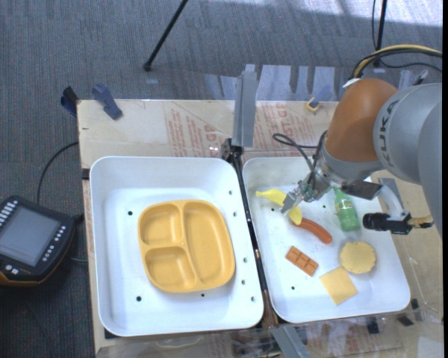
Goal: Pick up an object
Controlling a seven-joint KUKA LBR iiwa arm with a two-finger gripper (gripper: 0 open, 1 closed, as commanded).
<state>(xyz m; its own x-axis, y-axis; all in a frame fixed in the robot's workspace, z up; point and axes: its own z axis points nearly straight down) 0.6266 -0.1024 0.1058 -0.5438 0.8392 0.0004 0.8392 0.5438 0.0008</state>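
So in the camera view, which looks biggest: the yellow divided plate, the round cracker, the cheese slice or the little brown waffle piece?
Largest to smallest:
1. yellow divided plate
2. round cracker and cheese slice, too alike to rank
3. brown waffle piece

the grey arm (403, 129) is reaching in from the counter's right edge, its gripper (293, 202) pointing down and leftward.
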